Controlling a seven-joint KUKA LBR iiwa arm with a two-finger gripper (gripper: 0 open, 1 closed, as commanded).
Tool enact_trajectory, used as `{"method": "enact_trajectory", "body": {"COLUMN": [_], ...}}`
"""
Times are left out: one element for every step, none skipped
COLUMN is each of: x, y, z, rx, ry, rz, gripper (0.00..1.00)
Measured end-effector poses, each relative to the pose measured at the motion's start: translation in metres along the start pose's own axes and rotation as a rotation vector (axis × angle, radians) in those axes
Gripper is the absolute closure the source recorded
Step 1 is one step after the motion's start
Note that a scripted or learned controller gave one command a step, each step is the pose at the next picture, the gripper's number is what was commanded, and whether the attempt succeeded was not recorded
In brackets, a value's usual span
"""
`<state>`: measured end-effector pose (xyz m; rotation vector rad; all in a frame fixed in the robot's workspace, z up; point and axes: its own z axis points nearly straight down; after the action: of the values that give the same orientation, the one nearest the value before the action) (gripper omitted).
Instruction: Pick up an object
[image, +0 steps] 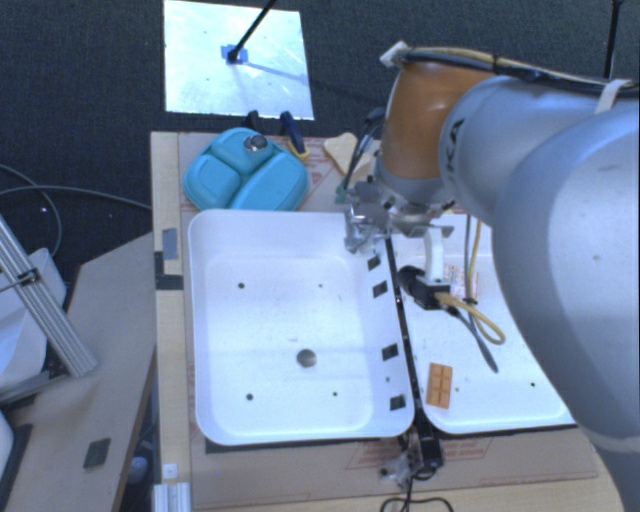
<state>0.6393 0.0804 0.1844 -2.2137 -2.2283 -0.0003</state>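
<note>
The hand (392, 232) is poised over the right bin (500, 395); its state cannot be told. Descent onto the tan block (439, 386) is perhaps next.

Behind the two white bins (215, 300), a blue moulded container (245, 172) rests on the tabletop (170, 330), its rounded lid topped by a small grey knob. Farther back, a shiny silver sheet (235, 60) lies on dark carpet (80, 100). At the left edge stands a slanted aluminium rail (45, 300) beside a cable
</note>
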Motion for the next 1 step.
{"method": "enact_trajectory", "body": {"x": [-0.0022], "y": [0.0165], "z": [-0.001], "rx": [-0.005], "ry": [0.0], "rz": [0.0], "gripper": [1.0]}}
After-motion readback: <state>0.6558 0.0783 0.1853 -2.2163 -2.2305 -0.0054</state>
